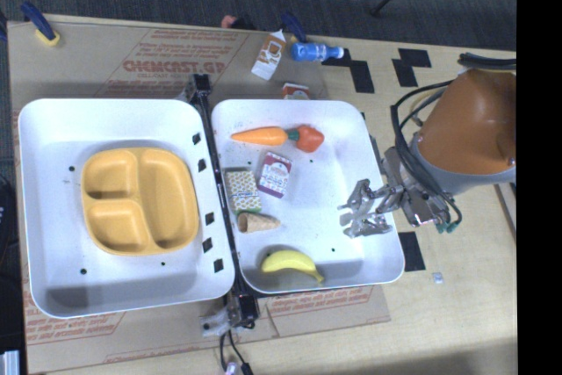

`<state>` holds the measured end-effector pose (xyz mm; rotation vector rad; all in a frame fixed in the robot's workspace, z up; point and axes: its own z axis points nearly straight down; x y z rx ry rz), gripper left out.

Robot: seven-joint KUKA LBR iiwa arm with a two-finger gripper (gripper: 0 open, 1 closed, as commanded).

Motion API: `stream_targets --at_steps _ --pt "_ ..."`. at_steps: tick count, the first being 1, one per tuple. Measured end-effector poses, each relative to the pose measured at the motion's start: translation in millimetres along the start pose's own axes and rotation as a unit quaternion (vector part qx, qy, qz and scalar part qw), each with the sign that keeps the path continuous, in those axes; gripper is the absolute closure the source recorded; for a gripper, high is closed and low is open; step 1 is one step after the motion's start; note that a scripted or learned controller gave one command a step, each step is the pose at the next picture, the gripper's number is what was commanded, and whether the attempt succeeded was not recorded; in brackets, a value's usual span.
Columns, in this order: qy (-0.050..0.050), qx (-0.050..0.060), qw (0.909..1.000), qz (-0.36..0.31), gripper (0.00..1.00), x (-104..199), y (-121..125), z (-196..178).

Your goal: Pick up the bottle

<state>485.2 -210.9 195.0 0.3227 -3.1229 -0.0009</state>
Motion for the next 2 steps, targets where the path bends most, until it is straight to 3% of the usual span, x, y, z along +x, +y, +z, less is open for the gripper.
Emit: stream_targets --at_steps 1,2 --pt "-0.001 0.0 0.999 -0.045 1.0 2.1 0.8 -2.7" --pt "-0.002 0.001 1.0 -0.007 1.0 1.2 -0.1 -21.6"
